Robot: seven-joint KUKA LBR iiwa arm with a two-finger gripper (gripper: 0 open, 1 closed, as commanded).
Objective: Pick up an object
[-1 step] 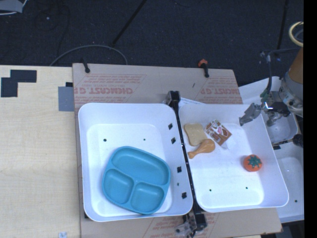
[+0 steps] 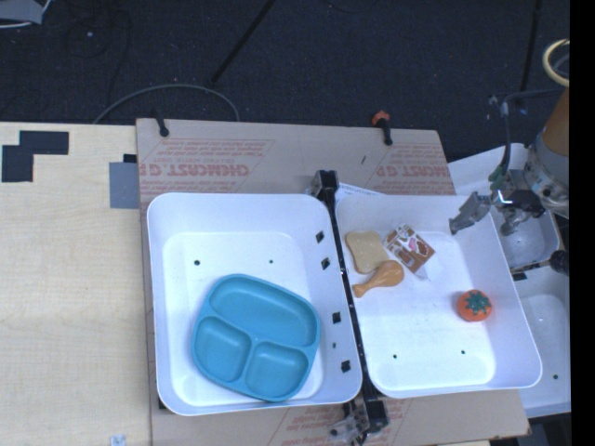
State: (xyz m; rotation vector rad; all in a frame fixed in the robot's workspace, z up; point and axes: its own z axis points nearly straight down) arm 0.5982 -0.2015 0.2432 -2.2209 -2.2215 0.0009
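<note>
**Arm parked at the right edge, nothing picked up**

Only one camera here, looking down at a slant on both bins. The gripper (image 2: 483, 207) sits at the far right, over the upper right rim of the right bin (image 2: 437, 365). I can see one grey finger (image 2: 468, 214) poking out to the left, but honestly I can't tell if the fingers are apart or together from this angle. Nothing shows between them.

The right bin has four things in it. Near the divider there's a slice of bread (image 2: 365, 248), and just below it a chicken drumstick (image 2: 379, 279), touching or overlapping the bread's lower edge. Right beside those, to the right, is a small snack packet (image 2: 410, 248), red and white, lying tilted. Well apart from that bunch, lower right near the bin's wall, sits an orange tomato (image 2: 474, 306) with a green top. It's closer to the arm's side than the rest, though it lies below the gripper in the picture with open bin floor in between.

The left bin (image 2: 177, 221) holds a blue plate (image 2: 256, 336) with three compartments, lying flat toward the lower half.

Both bins sit on a cardboard sheet (image 2: 279, 161) with printing on it, held by clamps (image 2: 381, 124) along the back edge. Cables run over the dark floor behind.
</note>
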